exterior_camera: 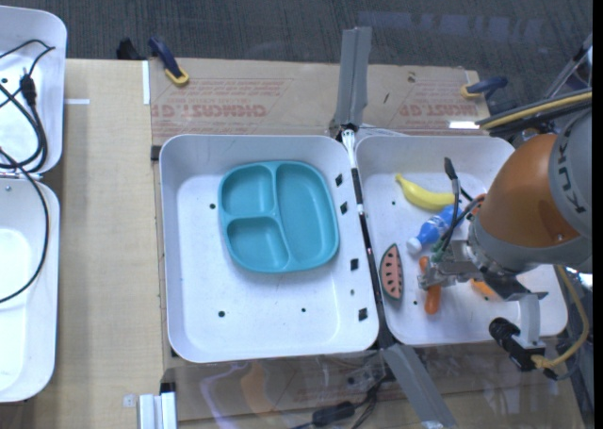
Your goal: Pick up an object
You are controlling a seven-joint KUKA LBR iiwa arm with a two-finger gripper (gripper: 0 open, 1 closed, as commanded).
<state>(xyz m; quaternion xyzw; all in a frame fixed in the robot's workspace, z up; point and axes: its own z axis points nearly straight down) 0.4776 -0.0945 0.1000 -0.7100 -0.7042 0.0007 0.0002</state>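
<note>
The gripper (435,278) hangs just above the small orange carrot (432,300) beside the watermelon slice (391,272) — jaws' state I cannot tell. Go straight down, then squeeze gently.

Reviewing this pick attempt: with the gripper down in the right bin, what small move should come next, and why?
Probably a short straight descent, then closing. The gripper sits low over the orange carrot-like piece in the right bin, with the watermelon slice and blue bottle close by. Nothing visibly sits between its fingers, so lifting now would likely come up empty.
</note>
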